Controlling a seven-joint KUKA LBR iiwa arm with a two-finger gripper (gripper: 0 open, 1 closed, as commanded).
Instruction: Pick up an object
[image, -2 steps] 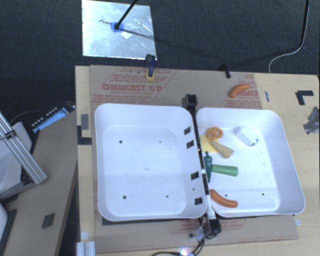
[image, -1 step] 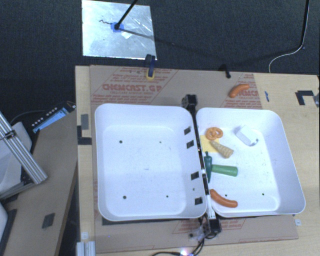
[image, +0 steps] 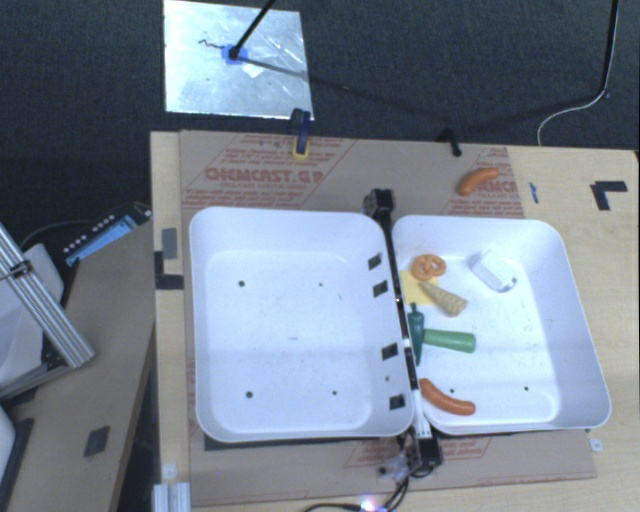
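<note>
Five small toy things are seen in the right bin (image: 575, 330), all near its left side, next to the wall shared with the left bin (image: 290, 330). A green toy (image: 440, 340) lies flat in the middle, with an orange sausage (image: 447, 398) below it, a pretzel (image: 428, 266) and a yellow cone (image: 443, 297) above it, and a white block (image: 494, 271) to the right. All look light and hard (likely smooth plastic, so a bit slippery). The green toy could best be held across its thin middle. Another sausage (image: 478, 180) lies outside on the bench (image: 250, 165). The state of the fingers cannot be told.
</note>
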